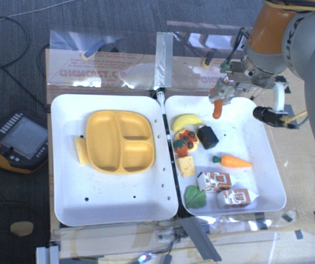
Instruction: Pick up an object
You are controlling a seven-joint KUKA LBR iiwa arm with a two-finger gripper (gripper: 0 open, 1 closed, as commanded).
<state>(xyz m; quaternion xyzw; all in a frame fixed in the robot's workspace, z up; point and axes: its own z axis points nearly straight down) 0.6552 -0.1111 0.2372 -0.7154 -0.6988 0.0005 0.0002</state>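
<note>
Pincer [219,100] above right bin's [267,147] far edge, small orange-red piece [217,111] hanging below fingertips, seemingly clamped between them, though grip hard to confirm from this slant. Piece clear of bin floor, above banana [185,121] and black block [207,137]. Judgement: lift under way. Do it well: rise straight, slow, no wrist twist; thin piece slips easily. Carrot [233,161], cartons [226,188], green piece [195,196] lie well apart, no snag risk.

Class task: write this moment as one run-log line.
gripper: shut on small orange piece | above right bin | carrot in bin
</note>
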